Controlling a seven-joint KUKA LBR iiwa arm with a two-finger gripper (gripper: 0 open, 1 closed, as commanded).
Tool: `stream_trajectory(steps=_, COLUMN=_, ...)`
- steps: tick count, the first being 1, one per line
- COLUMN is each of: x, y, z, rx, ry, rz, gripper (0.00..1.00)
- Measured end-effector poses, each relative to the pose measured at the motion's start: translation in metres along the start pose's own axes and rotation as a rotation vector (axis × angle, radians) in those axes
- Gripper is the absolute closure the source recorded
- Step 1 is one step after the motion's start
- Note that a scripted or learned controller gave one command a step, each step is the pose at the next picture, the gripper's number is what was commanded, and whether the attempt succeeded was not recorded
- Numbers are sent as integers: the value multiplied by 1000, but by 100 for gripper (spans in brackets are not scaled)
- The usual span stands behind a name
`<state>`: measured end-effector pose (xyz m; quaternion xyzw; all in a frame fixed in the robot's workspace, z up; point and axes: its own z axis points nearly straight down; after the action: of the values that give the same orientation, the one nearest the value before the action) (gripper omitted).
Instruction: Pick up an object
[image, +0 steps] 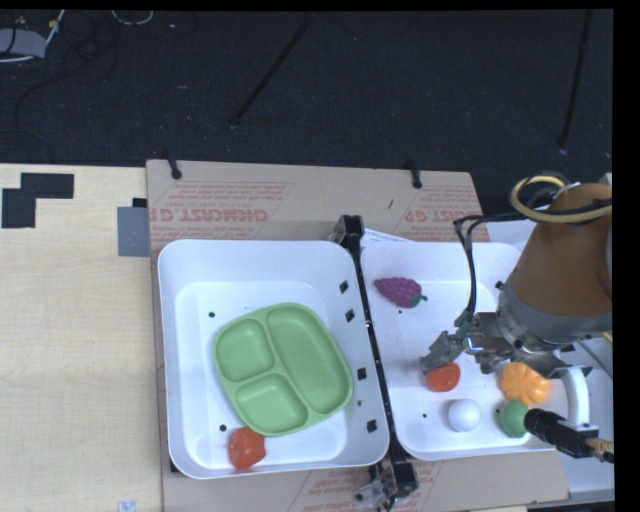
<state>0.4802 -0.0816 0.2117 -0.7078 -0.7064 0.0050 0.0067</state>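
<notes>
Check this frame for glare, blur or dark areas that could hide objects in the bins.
Camera view: lighting is even; the white bins look bright yet the green tray, purple grapes and white ball stay readable. Overall sharpness is soft. The end effector area near the red item is shadowed and cluttered. The background floor is dark.

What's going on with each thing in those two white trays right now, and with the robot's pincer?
green divided plate: lying flat in the left bin, tilted askew.
red fruit: in the left bin, beside the plate's near corner.
purple grapes: lying loose in the right bin.
pincer: low in the right bin, just above the red-orange tomato.
white ball: loose.
orange piece: loose.
green piece: loose.
</notes>
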Motion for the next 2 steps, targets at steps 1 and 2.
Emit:
stream_trajectory(steps=1, x=0, y=2, z=-6, rx=-12, ry=-1, rz=-2, gripper=0)
stream_trajectory(steps=2, x=1, y=4, z=59, rx=-6, ry=0, rz=-2, gripper=0)
